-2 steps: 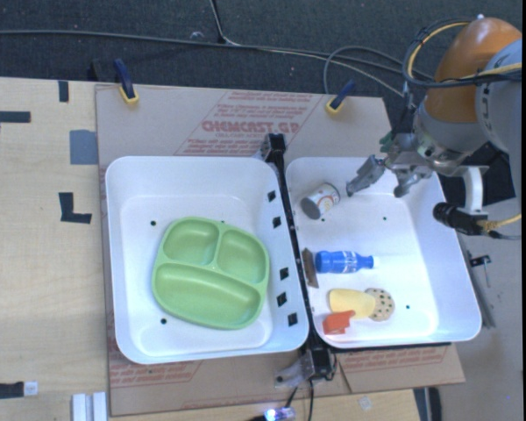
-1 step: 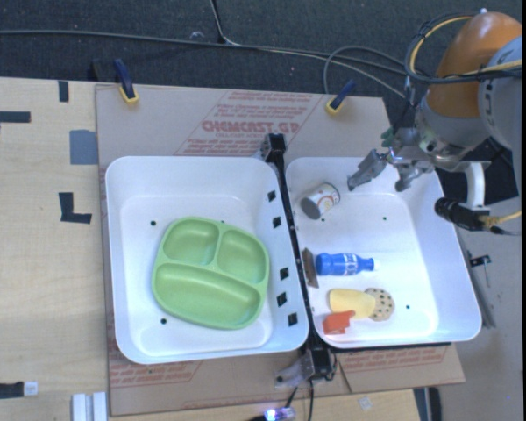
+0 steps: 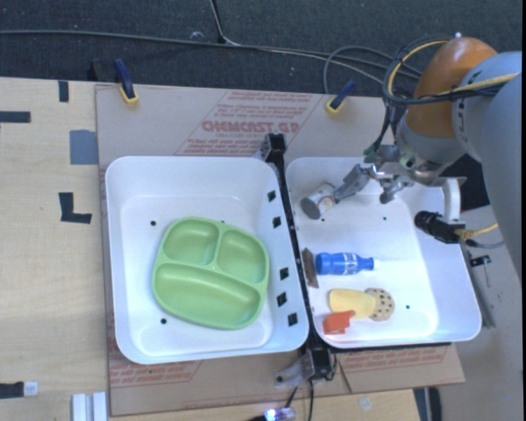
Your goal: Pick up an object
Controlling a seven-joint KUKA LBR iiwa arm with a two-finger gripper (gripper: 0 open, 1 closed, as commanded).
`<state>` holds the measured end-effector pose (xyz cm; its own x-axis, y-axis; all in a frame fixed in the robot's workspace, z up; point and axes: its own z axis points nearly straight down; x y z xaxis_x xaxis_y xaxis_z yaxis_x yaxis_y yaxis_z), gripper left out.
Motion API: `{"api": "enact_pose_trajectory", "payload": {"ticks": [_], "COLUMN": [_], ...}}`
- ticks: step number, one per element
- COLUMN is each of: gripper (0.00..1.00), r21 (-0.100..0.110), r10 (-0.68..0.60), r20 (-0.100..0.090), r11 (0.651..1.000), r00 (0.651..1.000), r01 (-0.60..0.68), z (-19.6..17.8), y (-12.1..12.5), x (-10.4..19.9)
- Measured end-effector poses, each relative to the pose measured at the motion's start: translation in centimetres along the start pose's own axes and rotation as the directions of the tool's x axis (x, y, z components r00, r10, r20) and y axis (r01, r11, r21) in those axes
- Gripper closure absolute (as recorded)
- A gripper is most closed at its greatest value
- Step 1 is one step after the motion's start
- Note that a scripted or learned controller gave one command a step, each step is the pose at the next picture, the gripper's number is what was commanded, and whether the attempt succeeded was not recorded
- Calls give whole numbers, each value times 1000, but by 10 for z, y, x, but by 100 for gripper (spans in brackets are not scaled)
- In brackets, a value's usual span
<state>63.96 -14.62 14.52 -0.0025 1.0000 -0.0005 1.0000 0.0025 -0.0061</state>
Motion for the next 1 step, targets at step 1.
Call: {"api": "enact_pose_trajectory", "payload": {"ticks": [1], "gripper": [0], "r21": [-12], "r10": [-1], "r20": [1], "r11": [1000], "r00": [1000], "r01": [1], "z": [33], "y": [10], "x": [2]}}
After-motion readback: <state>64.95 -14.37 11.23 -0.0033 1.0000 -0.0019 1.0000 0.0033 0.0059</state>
